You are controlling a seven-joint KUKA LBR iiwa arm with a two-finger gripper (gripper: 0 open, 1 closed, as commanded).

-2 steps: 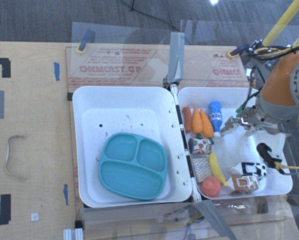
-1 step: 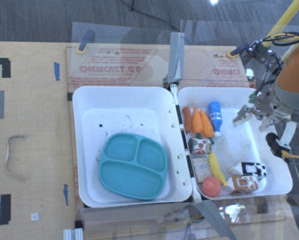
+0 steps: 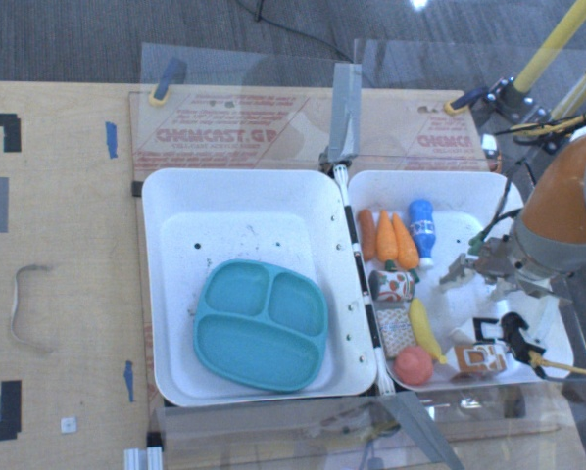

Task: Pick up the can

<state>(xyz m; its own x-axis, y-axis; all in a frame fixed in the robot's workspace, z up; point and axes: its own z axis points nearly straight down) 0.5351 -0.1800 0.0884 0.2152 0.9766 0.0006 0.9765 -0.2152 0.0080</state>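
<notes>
The can (image 3: 392, 285) is small, with a white, red and dark label. It lies against the left wall of the right bin (image 3: 469, 189), just below the carrots. My gripper (image 3: 462, 265) hangs over the middle of the right bin, to the right of the can and apart from it. Its fingers look spread open with nothing between them. The grey arm with its orange band (image 3: 565, 199) comes in from the right.
Around the can lie two carrots (image 3: 393, 239), a blue bottle (image 3: 422, 226), a banana (image 3: 425, 329), a red ball (image 3: 415, 365), a mesh-patterned item (image 3: 395, 333) and a small carton (image 3: 482, 359). The left bin (image 3: 166, 262) holds a teal divided plate (image 3: 262, 324).
</notes>
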